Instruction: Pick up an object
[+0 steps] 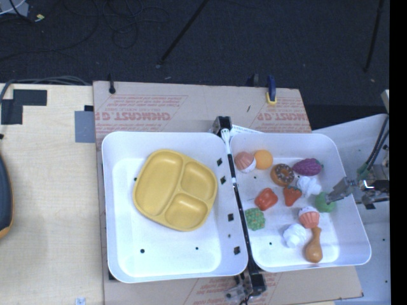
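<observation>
Gripper [337, 192] reaching into right bin [353, 234].
Green toy [325, 203] lying just left of fingertips; finger spread: cannot tell.

arm [381, 192] cut off at right edge | pincer [335, 194] fingers too small to read

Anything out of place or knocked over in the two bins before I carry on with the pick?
Nothing looks spilled or broken. The yellow divided plate lies askew in the left bin, its edges turned against the bin's sides. The toy foods sit loose in the right bin, none over the rim. The hand is at that bin's right edge, beside a green piece.
</observation>
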Available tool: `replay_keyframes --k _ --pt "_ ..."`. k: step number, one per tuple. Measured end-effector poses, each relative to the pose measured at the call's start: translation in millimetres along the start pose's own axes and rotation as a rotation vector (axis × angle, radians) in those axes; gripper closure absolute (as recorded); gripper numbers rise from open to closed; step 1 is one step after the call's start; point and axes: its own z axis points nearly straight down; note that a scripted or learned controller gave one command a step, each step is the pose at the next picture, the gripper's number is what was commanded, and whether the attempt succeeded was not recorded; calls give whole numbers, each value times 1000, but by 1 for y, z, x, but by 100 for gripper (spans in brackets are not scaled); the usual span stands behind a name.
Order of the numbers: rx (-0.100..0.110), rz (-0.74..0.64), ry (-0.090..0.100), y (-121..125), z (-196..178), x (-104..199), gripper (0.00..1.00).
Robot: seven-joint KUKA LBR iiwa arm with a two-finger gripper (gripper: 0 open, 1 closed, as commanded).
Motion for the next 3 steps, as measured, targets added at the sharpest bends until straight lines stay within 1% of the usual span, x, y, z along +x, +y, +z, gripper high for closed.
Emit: replay_keyframes --k 1,2,3 --pt "3 1 2 0 -8 -1 100" --pt "7 -1 4 -12 80 0 100" --pt "0 1 1 10 87 -3 100"
